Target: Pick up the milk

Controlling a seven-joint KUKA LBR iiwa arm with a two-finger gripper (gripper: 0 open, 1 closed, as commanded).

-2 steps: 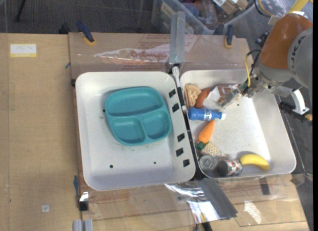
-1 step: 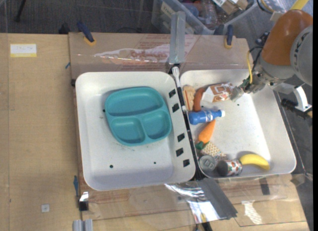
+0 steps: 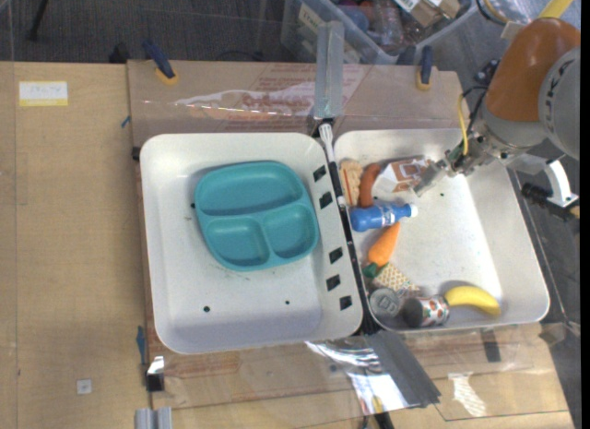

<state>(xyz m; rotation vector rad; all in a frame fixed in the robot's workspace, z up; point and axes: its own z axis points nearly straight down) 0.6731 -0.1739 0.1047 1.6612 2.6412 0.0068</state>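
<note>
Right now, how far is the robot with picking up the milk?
Done: the gripper has reached the far side of the right bin, right beside the milk carton. In hand: the approach to the carton; whether the fingers have closed on it cannot be told. Left: the lift, since the carton lies in the bin next to the sausage and the blue bottle.

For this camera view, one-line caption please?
Gripper at the milk carton in the right bin; teal plate left.
</note>
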